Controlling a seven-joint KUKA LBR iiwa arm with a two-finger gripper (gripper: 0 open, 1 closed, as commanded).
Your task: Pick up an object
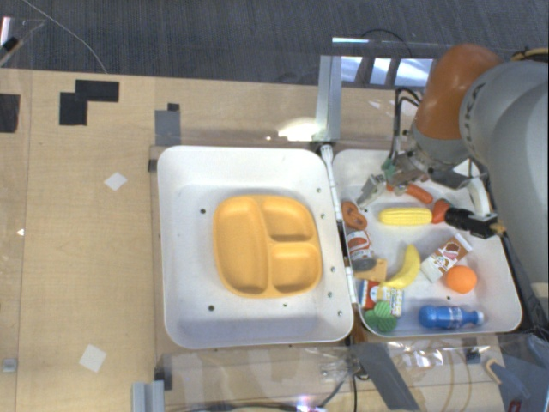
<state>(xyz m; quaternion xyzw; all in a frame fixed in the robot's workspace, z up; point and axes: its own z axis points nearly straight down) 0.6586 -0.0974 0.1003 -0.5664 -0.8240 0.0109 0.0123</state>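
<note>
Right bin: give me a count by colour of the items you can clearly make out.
Yellow: 2, corn and banana
Orange: 2, ball and carrot
Blue: 1, bottle
Green: 1, toy
Total: 6. The small packets along the bin's left side are too cluttered to sort.

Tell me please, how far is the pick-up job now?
Nothing looks lifted yet. The gripper is low in the right bin, near the corn cob, but nothing shows between its fingers. The banana, orange and blue bottle lie in the bin. Grasping and lifting remain.
</note>
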